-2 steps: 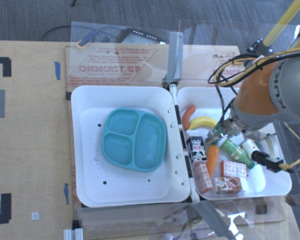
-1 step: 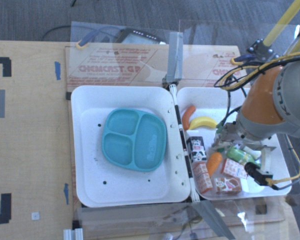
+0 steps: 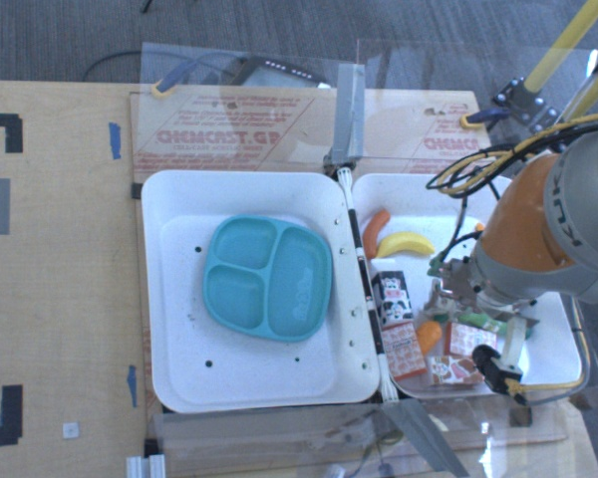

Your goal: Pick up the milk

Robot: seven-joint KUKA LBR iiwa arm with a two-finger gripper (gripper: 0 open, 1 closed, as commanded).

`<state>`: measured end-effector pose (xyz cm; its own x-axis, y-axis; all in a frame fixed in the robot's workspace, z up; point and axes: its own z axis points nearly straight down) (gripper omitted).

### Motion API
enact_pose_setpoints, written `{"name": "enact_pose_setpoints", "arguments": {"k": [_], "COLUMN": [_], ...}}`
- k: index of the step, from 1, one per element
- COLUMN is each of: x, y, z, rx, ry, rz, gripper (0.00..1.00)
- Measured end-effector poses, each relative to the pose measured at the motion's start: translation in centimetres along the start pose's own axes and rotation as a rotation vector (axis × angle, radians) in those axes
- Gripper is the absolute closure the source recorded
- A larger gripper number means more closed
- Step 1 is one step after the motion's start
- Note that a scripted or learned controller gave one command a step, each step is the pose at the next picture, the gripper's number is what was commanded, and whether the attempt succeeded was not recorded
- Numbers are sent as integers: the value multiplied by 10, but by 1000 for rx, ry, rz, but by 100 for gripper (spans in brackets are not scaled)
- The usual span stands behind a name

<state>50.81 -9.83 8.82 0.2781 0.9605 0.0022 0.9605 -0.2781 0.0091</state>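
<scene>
milk (image 3: 392, 298): small carton | black-and-white print | right bin (image 3: 563, 342)

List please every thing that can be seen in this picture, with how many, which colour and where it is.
left bin: 1, white, middle of the bench
right bin: 1, white, beside the left bin, under the arm
divided plate: 1, turquoise, three compartments, in the left bin
banana: 1, yellow, upper left of the right bin
carrot: 1, orange, just above the banana
milk carton: 1, black and white, left edge of the right bin
red packs: about 2, red and white, lower part of the right bin
small orange item: 1, between the packs; kind unclear
arm: 1, grey with orange band, over the right bin
gripper: 1, down among the items
</scene>
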Motion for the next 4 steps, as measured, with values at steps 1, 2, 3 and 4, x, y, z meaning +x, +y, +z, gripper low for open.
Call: {"name": "enact_pose_setpoints", "arguments": {"k": [1,2,3,4], "x": [78,169,169,198], "y": [-50,-78,-78,-87], "z": [-97,-96,-105,-102], "rx": [6,9,9,10], "ry": [-2,-2,-3,-3], "rz": [-180,-154,-156,-102], "gripper": [100,100,100,100]}}
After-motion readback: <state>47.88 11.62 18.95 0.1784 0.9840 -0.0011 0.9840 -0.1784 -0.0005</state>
